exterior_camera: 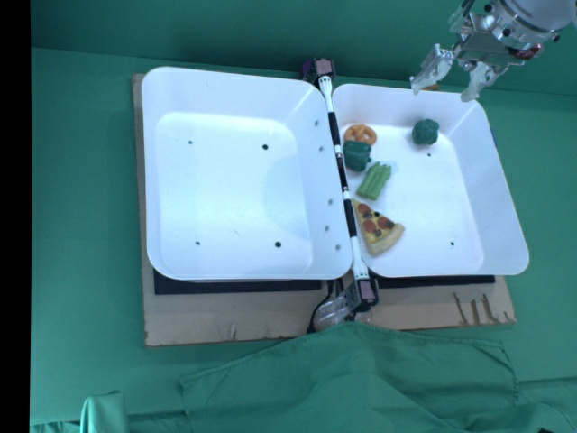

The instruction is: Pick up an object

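Note:
My gripper [451, 77] hangs above the far edge of the right bin [469, 224], open, with nothing between its fingers. Just below it in the bin lies a dark green broccoli piece [425, 132]. Along the bin's left side lie an orange tomato-like piece [360, 134], a green pepper [357, 155], a bundle of green asparagus [375, 180] and a pizza slice [378, 227].
The left bin [234, 179] sits beside the right one, joined by a black-and-white divider bar [341, 188]. Both rest on a cardboard sheet [225, 323]. Green cloth [361, 377] bunches up at the front.

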Robot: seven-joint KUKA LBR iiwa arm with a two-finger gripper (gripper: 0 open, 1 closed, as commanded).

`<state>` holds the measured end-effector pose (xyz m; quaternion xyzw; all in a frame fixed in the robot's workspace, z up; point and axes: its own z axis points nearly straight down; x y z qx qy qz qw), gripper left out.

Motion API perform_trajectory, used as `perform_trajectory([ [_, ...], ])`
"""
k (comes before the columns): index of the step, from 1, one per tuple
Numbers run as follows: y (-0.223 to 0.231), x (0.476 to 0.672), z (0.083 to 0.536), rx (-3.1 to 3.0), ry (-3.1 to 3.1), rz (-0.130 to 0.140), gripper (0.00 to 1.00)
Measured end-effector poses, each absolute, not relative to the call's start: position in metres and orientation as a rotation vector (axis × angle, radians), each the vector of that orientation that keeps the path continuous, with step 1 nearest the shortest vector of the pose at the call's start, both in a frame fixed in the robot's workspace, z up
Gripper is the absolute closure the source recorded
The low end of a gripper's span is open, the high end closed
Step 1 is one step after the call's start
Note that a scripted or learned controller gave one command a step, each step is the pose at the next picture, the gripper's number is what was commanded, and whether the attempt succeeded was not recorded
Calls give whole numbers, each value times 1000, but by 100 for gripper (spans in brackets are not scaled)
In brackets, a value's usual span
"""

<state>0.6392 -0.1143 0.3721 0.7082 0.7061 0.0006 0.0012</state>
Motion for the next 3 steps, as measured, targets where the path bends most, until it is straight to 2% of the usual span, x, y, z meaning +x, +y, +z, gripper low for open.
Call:
perform_trajectory([
  [1, -104, 583, 287, 2231, 2219, -7, 0],
  [2, -98, 508, 215, 2234, 2220, -9, 0],
  [3, -125, 483, 201, 2228, 2210, 5, 0],
])
